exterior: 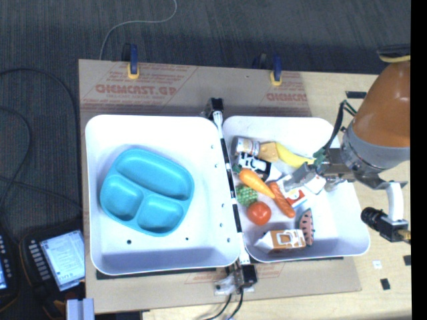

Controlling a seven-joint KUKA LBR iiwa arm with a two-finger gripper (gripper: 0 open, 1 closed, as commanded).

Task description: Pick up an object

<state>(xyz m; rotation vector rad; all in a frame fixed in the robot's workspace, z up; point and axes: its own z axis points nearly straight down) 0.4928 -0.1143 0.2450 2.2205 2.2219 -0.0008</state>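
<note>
My gripper (301, 177) hangs low over the middle of the right bin (347, 242), reaching in from the right. Just left of it lies an orange carrot (256, 181), and a red sausage-like piece (282, 201) and a small white and red packet (297, 196) lie right under it. A yellow banana (291, 155) is just behind it. A red tomato (259, 213), a green leafy piece (245, 195), a watermelon slice (306, 223), a small carton (287, 240) and a little bottle (245, 145) are spread around the bin. I see nothing lifted.
The left bin (100, 139) holds a blue divided plate (147, 190). A black hinge strip (227, 179) runs between the bins. The arm's grey and orange body (387, 122) overhangs the right bin's right edge. Cables lie on the floor at left.
</note>
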